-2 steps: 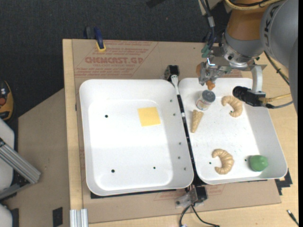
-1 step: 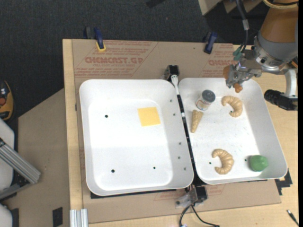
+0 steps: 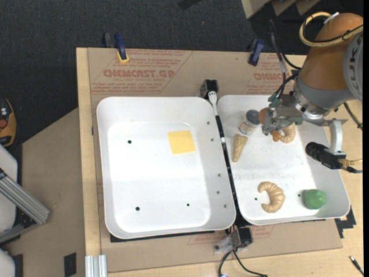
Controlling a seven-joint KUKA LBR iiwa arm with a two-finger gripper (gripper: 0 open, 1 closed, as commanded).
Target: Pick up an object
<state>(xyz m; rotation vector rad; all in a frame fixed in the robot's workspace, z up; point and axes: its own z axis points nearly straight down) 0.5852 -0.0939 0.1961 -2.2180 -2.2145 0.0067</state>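
Croissant [image 3: 272, 195] and green ball [image 3: 314, 199] lying at right bin's [image 3: 288, 163] near edge. Cone [image 3: 238, 146] pointing nearward mid-bin. At far end, I'm hovering my gripper [image 3: 277, 122] over the tan pastry [image 3: 285, 134], directly beneath; grip state unreadable.

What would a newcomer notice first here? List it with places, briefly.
The grey and orange arm reaching in from the right, its gripper low over the right bin's far end. Next, the yellow square alone in the left bin. Then the croissant and green object at the right bin's near edge.
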